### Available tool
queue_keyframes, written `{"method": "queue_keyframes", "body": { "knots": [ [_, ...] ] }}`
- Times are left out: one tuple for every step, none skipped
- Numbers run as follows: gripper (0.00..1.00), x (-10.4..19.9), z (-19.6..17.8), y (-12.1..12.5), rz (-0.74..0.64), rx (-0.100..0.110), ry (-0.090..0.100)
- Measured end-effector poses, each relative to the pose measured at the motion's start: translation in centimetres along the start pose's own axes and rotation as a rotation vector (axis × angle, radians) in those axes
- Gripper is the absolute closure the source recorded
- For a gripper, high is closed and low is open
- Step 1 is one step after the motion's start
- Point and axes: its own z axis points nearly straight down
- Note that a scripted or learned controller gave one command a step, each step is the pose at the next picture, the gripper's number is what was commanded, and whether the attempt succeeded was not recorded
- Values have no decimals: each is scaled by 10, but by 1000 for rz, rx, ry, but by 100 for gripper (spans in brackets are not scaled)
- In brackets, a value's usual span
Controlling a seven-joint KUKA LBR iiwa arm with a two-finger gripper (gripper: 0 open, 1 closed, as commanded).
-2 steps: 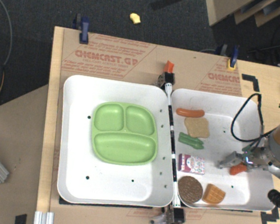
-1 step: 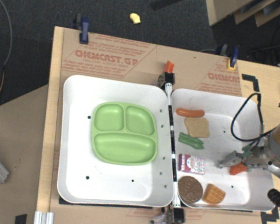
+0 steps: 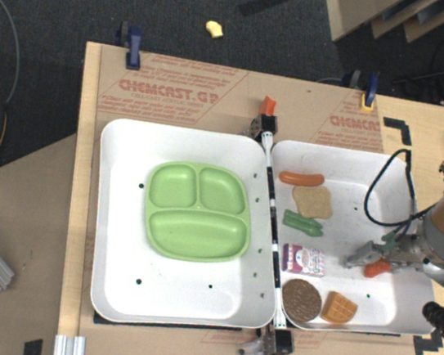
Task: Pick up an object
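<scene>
While your gripper [image 3: 368, 261] sits low in the right bin [image 3: 348, 160] | pinching a red piece [image 3: 377, 270] | shallow grip, it may slip on lifting.

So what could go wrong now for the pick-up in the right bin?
1. The hand sits beside a small red object near the right white bin's edge; it may push it away instead.
2. The black cable loops above the bin and could snag.
</scene>
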Motion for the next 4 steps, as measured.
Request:
{"method": "queue_keyframes", "body": {
  "knots": [
    [0, -6, 0, 2, -3, 3, 7],
    [0, -5, 1, 6, -3, 4, 7],
    [0, -1, 0, 0, 0, 0, 0],
    [0, -6, 0, 0, -4, 0, 6]
  ]
}}
